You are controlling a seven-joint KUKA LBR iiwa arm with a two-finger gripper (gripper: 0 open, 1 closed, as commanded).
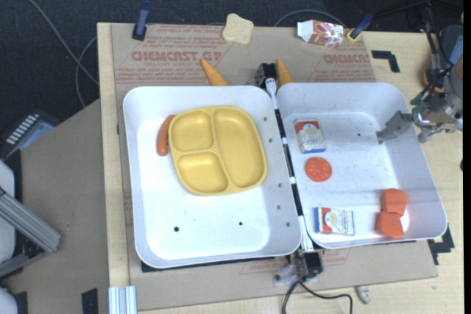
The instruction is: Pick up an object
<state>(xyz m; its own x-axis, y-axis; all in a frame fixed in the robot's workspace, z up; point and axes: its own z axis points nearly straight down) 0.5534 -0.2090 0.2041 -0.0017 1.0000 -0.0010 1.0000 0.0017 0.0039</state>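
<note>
The right bin (412, 180) holds a small red-and-white carton (310, 135), a flat red round slice (318, 169), a second carton (335, 220) lying near the front wall, and two orange blocks (392, 212) at the front right. My gripper (409, 126) hangs over the bin's right rim toward the back, apart from all of these. Nothing shows in it. The nearest object, the upper carton, lies well to its left.
The left bin (147, 180) carries a yellow divided plate (218, 149) with a red sausage (163, 136) beside it. Behind the bins on the board lie a bread slice (238, 28), a small carton (321, 31) and two orange carrots (213, 73).
</note>
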